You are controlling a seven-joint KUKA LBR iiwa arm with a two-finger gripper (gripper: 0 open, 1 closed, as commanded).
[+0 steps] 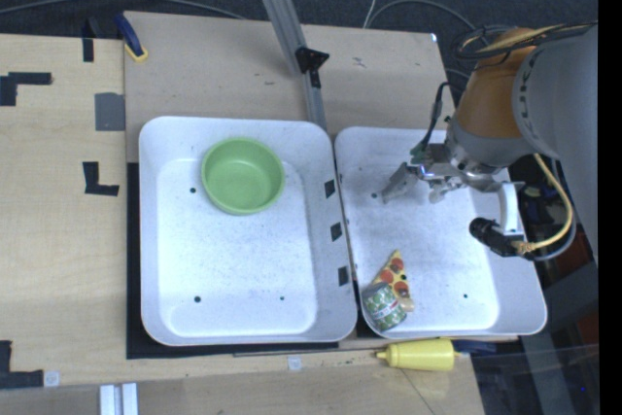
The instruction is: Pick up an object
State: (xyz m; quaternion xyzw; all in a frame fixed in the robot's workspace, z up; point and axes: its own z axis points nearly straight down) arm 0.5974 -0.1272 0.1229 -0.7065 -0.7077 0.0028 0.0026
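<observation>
1. I see the end effector (416,188) over the upper part of the right bin (486,306), with its two fingers spread apart and nothing between them.
2. I take the pizza slice (393,273) and the round packet (383,306) touching it as the nearest candidates. Both lie in the lower left corner of the right bin, well apart from the end effector.
3. I note a green bowl (242,175) in the upper part of the left bin (233,306). A yellow bottle (420,355) lies on the worktop (214,63) just outside the right bin's lower rim.
4. I judge the step in hand to be the approach; no grasp is begun.
5. To do it well, I move the end effector toward the lower left corner and centre it over one item, not over the seam between the two.
6. I keep the fingers wide during descent and clear of the bin wall close beside the items.
7. I close only once the fingers straddle the item.
</observation>
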